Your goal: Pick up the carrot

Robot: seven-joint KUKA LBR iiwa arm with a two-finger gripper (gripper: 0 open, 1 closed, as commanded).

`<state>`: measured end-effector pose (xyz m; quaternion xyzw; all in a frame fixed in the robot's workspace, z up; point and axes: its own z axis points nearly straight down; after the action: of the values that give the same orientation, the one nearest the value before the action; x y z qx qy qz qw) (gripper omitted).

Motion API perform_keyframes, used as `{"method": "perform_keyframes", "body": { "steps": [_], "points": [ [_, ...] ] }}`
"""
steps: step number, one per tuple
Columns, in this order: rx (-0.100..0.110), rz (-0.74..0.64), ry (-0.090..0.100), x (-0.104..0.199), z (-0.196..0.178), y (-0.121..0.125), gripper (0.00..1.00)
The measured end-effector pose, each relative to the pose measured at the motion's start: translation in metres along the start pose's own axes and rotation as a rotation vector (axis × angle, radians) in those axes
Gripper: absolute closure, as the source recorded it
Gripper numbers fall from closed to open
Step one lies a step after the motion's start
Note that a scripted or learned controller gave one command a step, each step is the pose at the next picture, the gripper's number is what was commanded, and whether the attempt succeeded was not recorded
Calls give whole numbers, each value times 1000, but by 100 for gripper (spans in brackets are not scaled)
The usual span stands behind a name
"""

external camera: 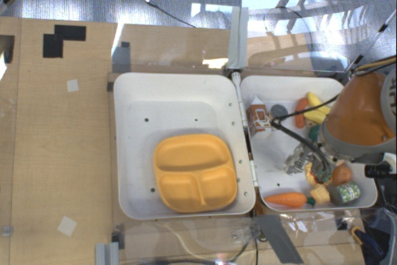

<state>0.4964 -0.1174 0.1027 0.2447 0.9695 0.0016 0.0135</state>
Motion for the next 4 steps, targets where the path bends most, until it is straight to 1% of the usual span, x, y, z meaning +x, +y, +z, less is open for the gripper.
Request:
{"method": "perform_keyframes", "body": {
  "steps": [1, 2, 3, 4],
  "points": [
    [2, -249, 14, 25, -85, 39, 100],
    [-1, -575, 17, 15, -83, 72, 100],
    [-3, -968, 24, -7, 0, 0, 100],
    [-2, -1163, 7, -1, -134, 33, 100]
  ]
}}
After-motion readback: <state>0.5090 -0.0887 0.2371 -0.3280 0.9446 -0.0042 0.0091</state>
